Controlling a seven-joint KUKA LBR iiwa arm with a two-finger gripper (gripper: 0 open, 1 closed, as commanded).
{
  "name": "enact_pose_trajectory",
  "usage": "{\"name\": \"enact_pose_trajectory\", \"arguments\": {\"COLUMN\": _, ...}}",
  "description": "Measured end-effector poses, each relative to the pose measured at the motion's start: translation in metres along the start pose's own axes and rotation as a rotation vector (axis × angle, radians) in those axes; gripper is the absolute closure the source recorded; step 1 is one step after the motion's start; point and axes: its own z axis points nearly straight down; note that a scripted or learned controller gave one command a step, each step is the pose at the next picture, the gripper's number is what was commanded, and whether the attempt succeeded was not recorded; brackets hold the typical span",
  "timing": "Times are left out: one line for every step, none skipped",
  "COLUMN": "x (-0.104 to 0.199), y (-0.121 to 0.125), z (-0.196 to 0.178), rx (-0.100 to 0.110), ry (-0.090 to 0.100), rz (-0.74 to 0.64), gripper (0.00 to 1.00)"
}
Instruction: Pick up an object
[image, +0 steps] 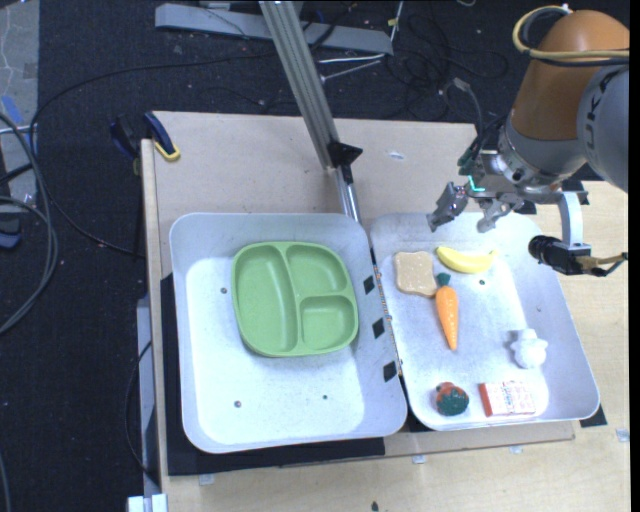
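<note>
Yellow banana (467, 260), toast slice (414, 273) and carrot (448, 315) lie untouched in the right bin (560, 330), right of frame centre. The gripper (470, 212) hangs just above the bin's upper edge, fingers spread and empty, so by my reading the descent, grasp and lift all remain.

A green divided plate (296, 298) sits in the white left bin (200, 400). In the white right bin (570, 350), a yellow banana (466, 260) lies at twelve o'clock of an orange, green-topped carrot (447, 314), a tan bread slice (414, 273) at ten o'clock, and a red-and-white box (510, 398) at five.
</note>
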Motion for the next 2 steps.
{"name": "enact_pose_trajectory", "arguments": {"x": 0.000, "y": 0.000, "z": -0.001, "rx": -0.002, "ry": 0.000, "rz": 0.000, "gripper": 0.00}}
{"name": "enact_pose_trajectory", "arguments": {"x": 0.005, "y": -0.005, "z": 0.045, "rx": 0.002, "ry": -0.001, "rz": 0.002, "gripper": 0.00}}
